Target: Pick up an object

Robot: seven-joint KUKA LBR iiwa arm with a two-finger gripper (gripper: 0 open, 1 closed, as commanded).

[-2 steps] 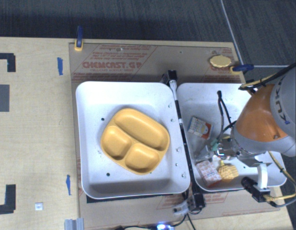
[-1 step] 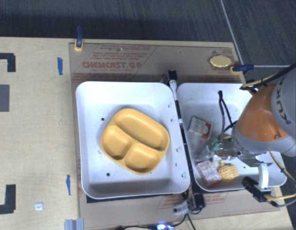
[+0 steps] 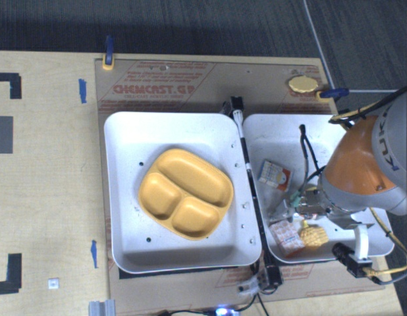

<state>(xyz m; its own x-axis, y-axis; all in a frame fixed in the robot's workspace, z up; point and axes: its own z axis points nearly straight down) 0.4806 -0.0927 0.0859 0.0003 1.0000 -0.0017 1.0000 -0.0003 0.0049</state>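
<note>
The gripper [image 3: 307,206] hangs low over the right bin [image 3: 256,137] beside a yellow object [image 3: 313,235]; its state cannot be told, and nothing looks lifted yet.

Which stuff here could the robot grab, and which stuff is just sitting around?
Could be grabbed:
- yellow tray in the left bin
- small packet in the right bin
- wrapped snack in the right bin
- yellow corn-like toy beside it

Just sitting around:
- tan disc on the cardboard behind the bins
- blue clamp at the cardboard's back edge
</note>
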